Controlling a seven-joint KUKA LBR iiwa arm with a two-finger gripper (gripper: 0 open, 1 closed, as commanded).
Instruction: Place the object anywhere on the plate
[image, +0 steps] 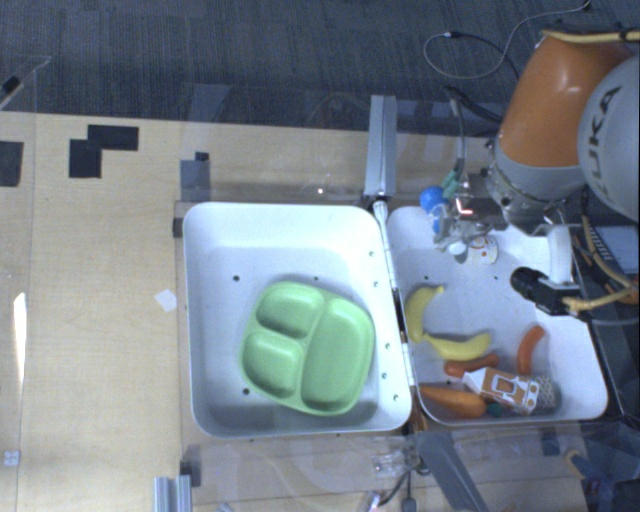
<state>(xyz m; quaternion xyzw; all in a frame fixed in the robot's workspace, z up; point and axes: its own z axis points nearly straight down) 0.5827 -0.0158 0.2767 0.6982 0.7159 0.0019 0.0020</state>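
Gripper (462, 238) hovers at twelve o'clock in the right bin (590, 395), finger spread impossible to tell. Banana (440, 330) lies at centre; green plate (308, 347) fills the left bin (205, 300).

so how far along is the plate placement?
Nothing done: the green plate in the left bin holds nothing. The hand hangs over the right bin's far end; no object visible in it. The banana, carrots and carton lie in the right bin. Pick and place remain.
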